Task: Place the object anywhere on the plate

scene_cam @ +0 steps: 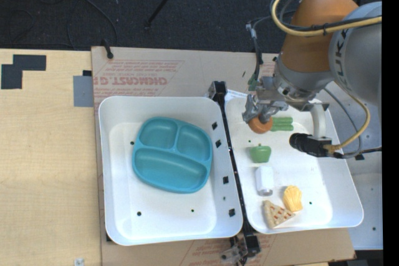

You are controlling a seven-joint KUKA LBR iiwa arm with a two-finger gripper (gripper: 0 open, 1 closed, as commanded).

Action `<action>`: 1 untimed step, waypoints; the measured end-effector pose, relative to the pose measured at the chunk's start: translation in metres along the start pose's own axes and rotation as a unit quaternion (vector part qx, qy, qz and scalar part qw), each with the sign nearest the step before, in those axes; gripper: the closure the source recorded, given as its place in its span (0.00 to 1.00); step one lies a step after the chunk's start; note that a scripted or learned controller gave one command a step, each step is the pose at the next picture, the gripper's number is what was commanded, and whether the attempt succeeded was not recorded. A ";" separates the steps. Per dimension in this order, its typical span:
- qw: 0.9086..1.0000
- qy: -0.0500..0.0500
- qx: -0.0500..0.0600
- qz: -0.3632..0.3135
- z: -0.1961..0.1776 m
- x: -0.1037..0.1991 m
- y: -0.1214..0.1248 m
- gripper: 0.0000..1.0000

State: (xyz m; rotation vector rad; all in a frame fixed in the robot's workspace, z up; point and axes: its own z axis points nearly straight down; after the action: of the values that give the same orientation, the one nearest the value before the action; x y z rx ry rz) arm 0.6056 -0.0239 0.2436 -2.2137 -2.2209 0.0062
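My gripper [260, 114] hangs low over the upper part of the right bin [336, 196]. Directly at its tip lies a toy carrot [260, 125], orange with a green top pointing right. The gripper is touching or just above the carrot's orange end, which it partly covers. The teal sectioned plate [173, 154] lies in the middle of the left bin [118, 134], well to the left of the gripper, with nothing on it.
More toys lie in the right bin: a green pepper [260, 152], a white cylinder [265, 179], a yellow piece [292, 199] and a wedge-shaped slice [275, 214]. A black divider rail [225, 152] separates the bins. A black cable end [310, 144] hangs by the arm.
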 end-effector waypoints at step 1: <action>1.000 0.000 0.000 -0.001 0.001 0.057 -0.011 1.00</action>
State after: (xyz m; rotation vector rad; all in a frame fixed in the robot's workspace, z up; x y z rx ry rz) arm 0.5944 0.0327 0.2432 -2.2111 -2.2235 0.0046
